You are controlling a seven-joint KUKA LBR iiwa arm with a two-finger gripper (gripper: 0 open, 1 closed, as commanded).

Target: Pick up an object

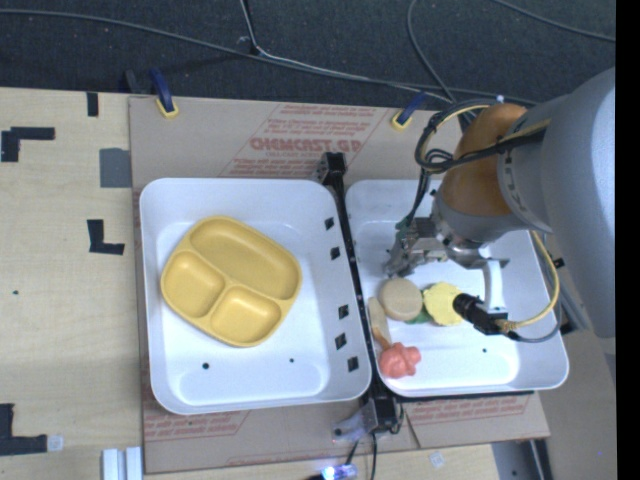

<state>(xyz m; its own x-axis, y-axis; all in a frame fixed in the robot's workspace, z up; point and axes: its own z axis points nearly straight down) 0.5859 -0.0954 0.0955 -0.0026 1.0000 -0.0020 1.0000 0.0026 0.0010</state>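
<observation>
In the right bin [520, 368] lie a round tan disc [400, 299], a yellow and green toy piece [441, 304], a pale tan stick [378, 321] and a pink-red lump [399, 360]. My gripper [412, 253] hangs low over the bin's left part, just above and behind the tan disc. The grey arm with its orange band [480, 168] reaches in from the right and covers much of the bin's back. Nothing shows between the gripper's tips.
The left bin [170, 368] holds a yellow divided plate [231, 279]. A black divider strip [342, 268] runs between the bins. Yellow and black cables [530, 318] loop by the wrist. Blue clamps [163, 95] hold the cardboard base at the back.
</observation>
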